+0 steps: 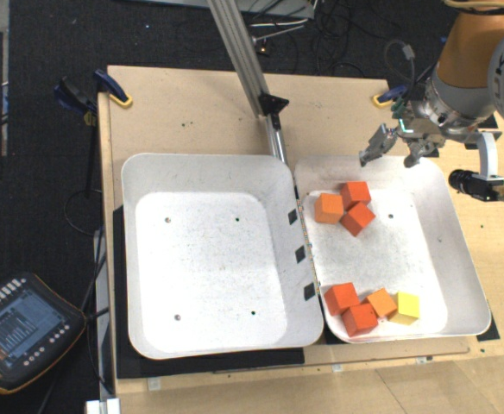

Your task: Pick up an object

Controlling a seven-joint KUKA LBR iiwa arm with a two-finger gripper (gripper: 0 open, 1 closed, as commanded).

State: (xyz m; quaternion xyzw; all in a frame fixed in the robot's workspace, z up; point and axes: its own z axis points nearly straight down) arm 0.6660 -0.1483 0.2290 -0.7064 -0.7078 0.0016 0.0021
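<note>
In the right bin (459, 231), blocks lie in two clusters: an orange block (328, 207) at ten o'clock, a yellow block (406, 306) at five. At one o'clock the gripper (398, 148) hovers, fingers spread, holding nothing; picking is still undone.
</note>
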